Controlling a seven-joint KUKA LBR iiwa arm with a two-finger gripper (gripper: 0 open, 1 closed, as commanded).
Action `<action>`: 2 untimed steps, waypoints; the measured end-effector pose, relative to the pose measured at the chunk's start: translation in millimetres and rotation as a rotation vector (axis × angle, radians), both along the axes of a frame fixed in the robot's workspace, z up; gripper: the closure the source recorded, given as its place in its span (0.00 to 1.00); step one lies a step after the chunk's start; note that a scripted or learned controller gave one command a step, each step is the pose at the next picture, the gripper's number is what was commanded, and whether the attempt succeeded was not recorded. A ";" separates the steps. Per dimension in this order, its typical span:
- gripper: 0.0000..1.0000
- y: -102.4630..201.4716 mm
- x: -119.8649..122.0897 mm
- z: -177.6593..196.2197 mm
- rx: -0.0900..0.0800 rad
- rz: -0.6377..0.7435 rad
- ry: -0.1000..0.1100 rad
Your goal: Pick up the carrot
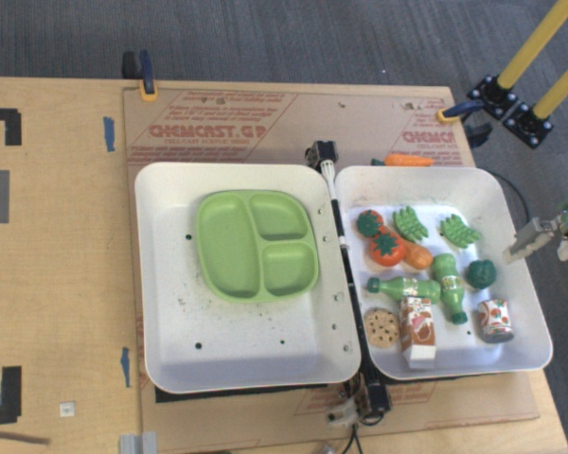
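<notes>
Hovering at the right edge of the view, your hand (540,237) sat just outside the right bin's (525,218) right wall, over the desk (57,253); its fingers were too small and blurred for you to tell whether they were spread or pressed together, and nothing showed between them. Nearest to it inside the bin you had a dark green broccoli (481,273) and a leafy green piece (459,231). Farther in, the carrot (415,253) lay near the bin's middle, touching a red tomato (386,248), with a second leafy piece (410,223) just behind it and a green bottle (446,284) just in front. You also had an orange piece (409,161) lying outside the bin's far rim. The left bin (170,329) held a green divided plate (256,244).
</notes>
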State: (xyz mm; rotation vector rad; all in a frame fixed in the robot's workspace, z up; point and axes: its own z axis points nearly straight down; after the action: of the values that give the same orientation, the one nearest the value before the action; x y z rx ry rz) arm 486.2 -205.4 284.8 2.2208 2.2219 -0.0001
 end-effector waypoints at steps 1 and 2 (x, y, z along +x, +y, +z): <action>0.00 -18.4 65.9 134.7 -0.003 0.219 -0.004; 0.00 -17.6 146.4 87.4 -0.002 0.201 -0.003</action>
State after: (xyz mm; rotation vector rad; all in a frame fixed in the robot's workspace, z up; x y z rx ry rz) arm 632.6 -223.1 372.1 1.9851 2.4307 0.0012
